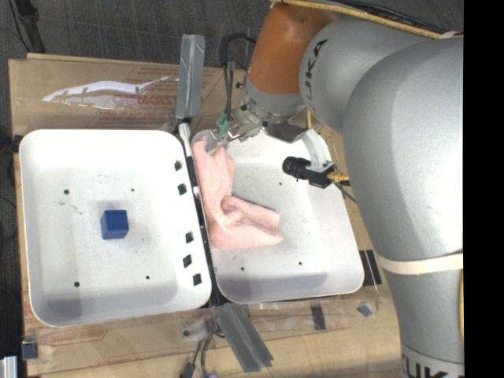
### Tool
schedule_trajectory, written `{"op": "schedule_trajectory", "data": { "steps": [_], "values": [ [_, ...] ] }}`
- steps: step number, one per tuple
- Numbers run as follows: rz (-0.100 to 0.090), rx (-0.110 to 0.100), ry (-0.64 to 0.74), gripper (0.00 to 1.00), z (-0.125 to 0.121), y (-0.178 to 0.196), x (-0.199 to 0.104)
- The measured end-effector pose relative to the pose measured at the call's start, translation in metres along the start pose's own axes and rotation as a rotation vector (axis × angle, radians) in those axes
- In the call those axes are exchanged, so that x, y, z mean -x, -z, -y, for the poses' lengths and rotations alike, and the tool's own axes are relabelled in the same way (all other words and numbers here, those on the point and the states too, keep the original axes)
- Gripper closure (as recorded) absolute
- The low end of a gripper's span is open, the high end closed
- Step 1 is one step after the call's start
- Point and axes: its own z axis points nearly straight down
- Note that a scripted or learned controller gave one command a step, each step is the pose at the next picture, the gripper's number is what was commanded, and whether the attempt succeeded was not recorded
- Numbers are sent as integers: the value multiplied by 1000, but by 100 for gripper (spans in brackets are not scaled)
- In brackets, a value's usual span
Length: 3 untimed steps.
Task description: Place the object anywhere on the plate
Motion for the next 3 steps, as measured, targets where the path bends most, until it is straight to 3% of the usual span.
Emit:
{"op": "schedule_trajectory", "data": {
  "steps": [1, 3],
  "values": [
    [0, 1, 6, 100, -1, 40, -1],
    [0, -1, 816, 100, -9, 27, -103]
  ]
}}
